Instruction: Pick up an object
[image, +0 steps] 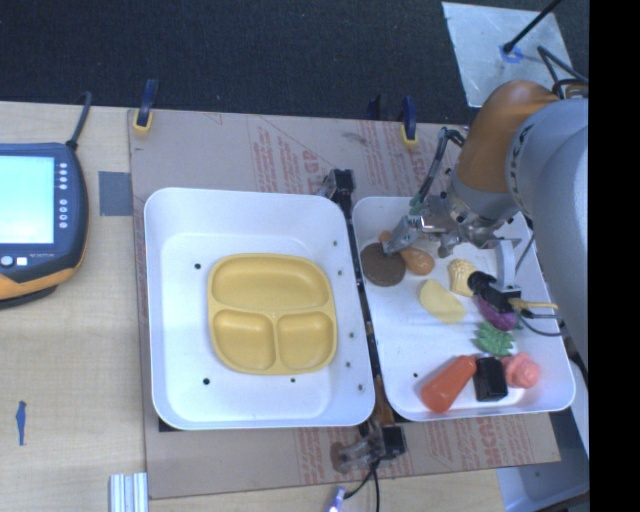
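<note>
My gripper (408, 236) hangs low over the far left part of the right bin (400, 400). Just below it lie a brown disc (380, 266) and an orange-brown roll-shaped piece (418, 263); whether it touches either is unclear. Further along the bin lie a pale yellow piece (441, 301), a small cream piece (460, 272), a purple piece (499, 316) and a green leafy piece (493, 340). At the near edge are an orange carrot (447, 383), a black block (489, 380) and a pink piece (523, 371).
The left bin (170, 300) holds a yellow divided tray (272, 312). A teach pendant (35, 220) with a screen lies on the bench at the far left. The grey arm with its orange band (500, 130) reaches over the right bin's far right corner.
</note>
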